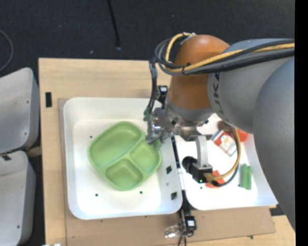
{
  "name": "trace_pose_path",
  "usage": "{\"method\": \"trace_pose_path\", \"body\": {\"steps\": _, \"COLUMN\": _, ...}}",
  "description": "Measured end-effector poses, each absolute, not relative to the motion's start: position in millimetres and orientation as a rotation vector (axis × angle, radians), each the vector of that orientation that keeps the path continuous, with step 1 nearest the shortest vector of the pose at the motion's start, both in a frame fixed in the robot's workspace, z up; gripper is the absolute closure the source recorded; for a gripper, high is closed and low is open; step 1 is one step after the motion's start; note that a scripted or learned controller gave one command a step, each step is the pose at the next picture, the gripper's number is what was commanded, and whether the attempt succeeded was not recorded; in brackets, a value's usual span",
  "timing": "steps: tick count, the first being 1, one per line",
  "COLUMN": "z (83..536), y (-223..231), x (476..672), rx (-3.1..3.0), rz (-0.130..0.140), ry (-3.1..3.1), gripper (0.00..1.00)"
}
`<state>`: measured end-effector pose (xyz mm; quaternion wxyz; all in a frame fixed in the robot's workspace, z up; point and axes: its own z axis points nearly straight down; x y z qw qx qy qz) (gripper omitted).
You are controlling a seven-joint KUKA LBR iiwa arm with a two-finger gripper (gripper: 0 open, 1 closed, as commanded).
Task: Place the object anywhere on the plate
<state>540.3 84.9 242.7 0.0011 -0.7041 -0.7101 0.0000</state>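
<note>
We see the gripper (155,132) at the green plate (124,155)'s right rim (fingers' state we cannot tell); the small green object (245,177) looks light, rigid, best pinched mid-length.

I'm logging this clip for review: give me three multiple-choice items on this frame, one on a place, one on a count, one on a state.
1. Which bin holds the green plate?
A. the view's left bin
B. the view's right bin
C. neither

2. How many compartments does the plate have?
A. one
B. three
C. five

3. What lies in the plate's compartments?
A. a red box
B. a green block
C. nothing visible

Key: 1 A, the plate lies flat in the left bin. 2 B, ridges split it into three. 3 C, the compartments look bare, while the small objects lie in the right bin and the gripper sits by the plate's right rim.
</note>
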Motion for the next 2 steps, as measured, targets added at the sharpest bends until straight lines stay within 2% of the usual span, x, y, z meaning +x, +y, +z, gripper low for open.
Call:
{"method": "trace_pose_path", "body": {"steps": 1, "z": 247.8, "y": 144.2, "x": 547.5, "rx": -2.213, "rz": -0.003, "ry": -2.230, "gripper": 1.00}}
{"method": "trace_pose_path", "body": {"steps": 2, "z": 247.3, "y": 140.7, "x": 547.2, "rx": -2.218, "rz": 0.002, "ry": -2.224, "gripper": 0.00}}
